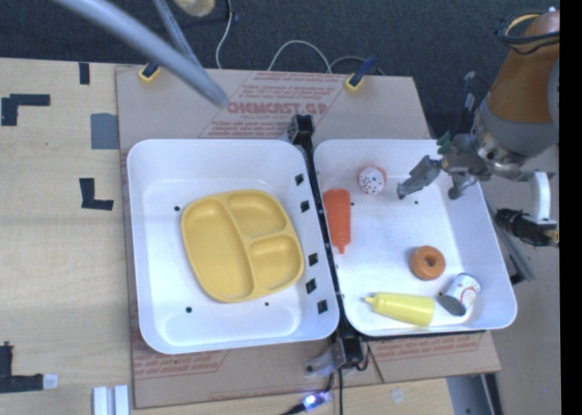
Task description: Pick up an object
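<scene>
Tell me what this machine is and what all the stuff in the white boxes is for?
That grey and orange thing is a robot arm, seen from a camera above the bench. At its end are metal fingers for grabbing, hanging over the right bin; nothing is between them. In that bin lie toys to pick up: a carrot, a small spotted ball, a doughnut, a yellow bottle and a little can. The left bin holds a yellow divided plate.

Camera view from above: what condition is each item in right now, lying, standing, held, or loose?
Yellow tray: flat in left bin, nothing on it.
Carrot: lying loose.
Doughnut: flat, loose.
Yellow bottle: on its side.
Spotted ball: resting loose.
End effector: above right bin, holding nothing.
</scene>
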Action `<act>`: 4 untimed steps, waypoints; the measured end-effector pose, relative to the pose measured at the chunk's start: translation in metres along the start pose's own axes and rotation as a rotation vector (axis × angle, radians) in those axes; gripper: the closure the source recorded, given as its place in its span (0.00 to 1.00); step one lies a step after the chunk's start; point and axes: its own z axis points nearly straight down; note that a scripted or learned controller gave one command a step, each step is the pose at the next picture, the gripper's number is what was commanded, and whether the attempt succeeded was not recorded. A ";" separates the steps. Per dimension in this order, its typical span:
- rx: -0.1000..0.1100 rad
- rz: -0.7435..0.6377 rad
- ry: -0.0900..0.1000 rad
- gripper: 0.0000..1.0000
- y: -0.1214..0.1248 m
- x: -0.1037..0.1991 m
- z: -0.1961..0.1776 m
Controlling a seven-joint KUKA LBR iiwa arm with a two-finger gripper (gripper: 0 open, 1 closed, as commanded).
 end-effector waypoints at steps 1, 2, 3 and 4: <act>-0.013 -0.003 -0.002 0.00 0.003 0.000 -0.007; -0.009 -0.003 -0.003 0.00 0.009 -0.003 0.039; -0.008 -0.003 -0.002 0.00 0.005 -0.001 0.084; -0.011 -0.004 -0.003 0.00 0.005 -0.001 0.137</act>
